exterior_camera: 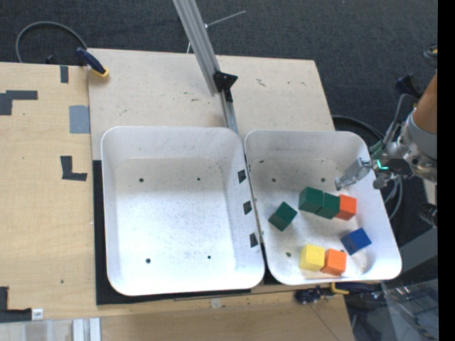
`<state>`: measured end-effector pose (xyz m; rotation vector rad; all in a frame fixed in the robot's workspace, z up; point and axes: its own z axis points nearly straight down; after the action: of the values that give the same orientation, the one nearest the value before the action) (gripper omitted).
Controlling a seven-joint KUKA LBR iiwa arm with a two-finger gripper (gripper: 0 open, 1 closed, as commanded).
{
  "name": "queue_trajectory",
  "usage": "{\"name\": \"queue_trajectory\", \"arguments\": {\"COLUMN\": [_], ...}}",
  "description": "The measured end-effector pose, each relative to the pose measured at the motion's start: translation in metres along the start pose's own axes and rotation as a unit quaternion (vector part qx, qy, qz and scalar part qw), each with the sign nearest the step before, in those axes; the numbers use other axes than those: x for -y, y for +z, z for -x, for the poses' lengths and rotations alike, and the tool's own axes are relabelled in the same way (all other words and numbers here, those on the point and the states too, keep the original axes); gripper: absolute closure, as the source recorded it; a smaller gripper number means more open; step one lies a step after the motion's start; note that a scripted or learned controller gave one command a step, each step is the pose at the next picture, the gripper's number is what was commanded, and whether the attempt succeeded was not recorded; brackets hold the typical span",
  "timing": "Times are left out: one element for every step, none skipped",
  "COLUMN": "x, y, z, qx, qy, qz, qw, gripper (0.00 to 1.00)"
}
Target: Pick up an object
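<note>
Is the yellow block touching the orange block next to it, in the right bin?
Touching. The camera view shows the yellow block and the orange block side by side with no gap between their facing sides, near the front wall of the right bin.

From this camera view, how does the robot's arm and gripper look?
At the right edge, the arm shows a grey wrist under an orange band. The gripper has slim, silver-grey metal fingers. A small green light glows on its body, and dark cables loop beside it.
</note>
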<state>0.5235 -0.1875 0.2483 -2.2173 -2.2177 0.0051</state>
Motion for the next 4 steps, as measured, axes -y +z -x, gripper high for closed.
{"name": "queue_trajectory", "arguments": {"x": [-0.001,0.005,0.011,0.012], "y": [-0.003,0.057,0.117,0.159], "z": [0.0,0.006,-0.002,-0.003], "qx": [0.001,0.0,0.0,0.001], "qy": [-0.001,0.0,-0.001,-0.001], "qz": [0.002,-0.001,-0.001,0.001], "qw": [1.0,1.0,1.0,1.0], "gripper": [0.0,0.0,0.0,0.0]}}
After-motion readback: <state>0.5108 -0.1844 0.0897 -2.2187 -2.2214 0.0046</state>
